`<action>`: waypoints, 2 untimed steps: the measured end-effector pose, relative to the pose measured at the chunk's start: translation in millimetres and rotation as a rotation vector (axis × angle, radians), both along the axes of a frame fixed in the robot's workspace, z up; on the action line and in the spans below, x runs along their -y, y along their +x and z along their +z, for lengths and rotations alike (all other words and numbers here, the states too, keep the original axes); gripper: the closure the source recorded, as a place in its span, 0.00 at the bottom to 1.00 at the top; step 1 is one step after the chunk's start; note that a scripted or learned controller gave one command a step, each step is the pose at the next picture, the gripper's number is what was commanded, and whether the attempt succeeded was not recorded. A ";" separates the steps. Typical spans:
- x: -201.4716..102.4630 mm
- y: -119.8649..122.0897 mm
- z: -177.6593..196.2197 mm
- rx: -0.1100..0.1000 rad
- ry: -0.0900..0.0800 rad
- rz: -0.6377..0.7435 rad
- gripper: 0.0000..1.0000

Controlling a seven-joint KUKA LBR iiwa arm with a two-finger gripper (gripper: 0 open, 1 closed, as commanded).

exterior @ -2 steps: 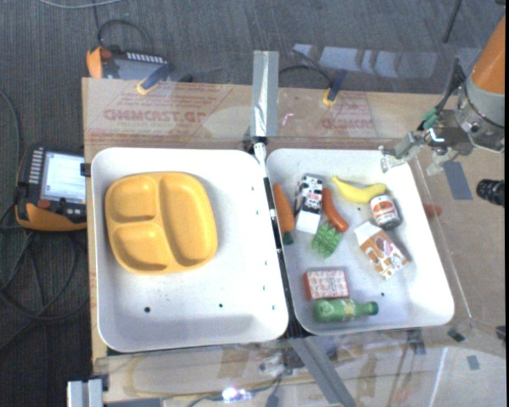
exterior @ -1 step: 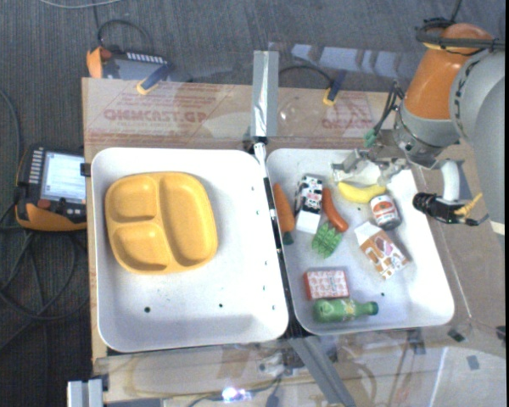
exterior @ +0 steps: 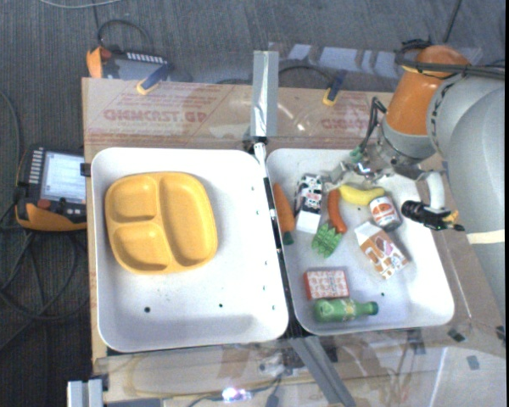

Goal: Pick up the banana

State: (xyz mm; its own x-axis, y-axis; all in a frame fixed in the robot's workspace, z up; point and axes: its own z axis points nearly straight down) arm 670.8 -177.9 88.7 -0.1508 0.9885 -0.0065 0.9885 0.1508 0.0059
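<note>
1. Banana [exterior: 360, 194] lying flat on the floor of the right bin [exterior: 433, 312], upper middle of that bin, right of centre in the frame. Not lifted, not tilted, not between any fingers.
2. Gripper [exterior: 357, 164] hanging just above and to the left of the banana in the picture, near its upper edge, under the orange band of the arm [exterior: 458, 117] at the upper right. Contact with the fruit impossible to confirm from this slant.
3. Jaws: cannot tell whether wide or narrow; too small and tangled with cabling to read.
4. Crowded close by: a red pepper [exterior: 335, 211] just left of the banana, a small can [exterior: 384, 212] just right of it, a black-and-white box [exterior: 310, 195] further left, a green piece [exterior: 327, 239] below.
5. Done so far, by the look of it: approach only, tool brought over the target's end of the bin.
6. Left to do: settle onto the banana, close on it, raise it clear of its neighbours. Likely early in the task.
7. Yellow divided tray [exterior: 161, 220] in the left bin [exterior: 136, 320], left half of the frame, well apart from all this.
</note>
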 end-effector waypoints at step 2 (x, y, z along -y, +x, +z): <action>26.8 -2.1 83.4 -0.007 0.000 0.293 1.00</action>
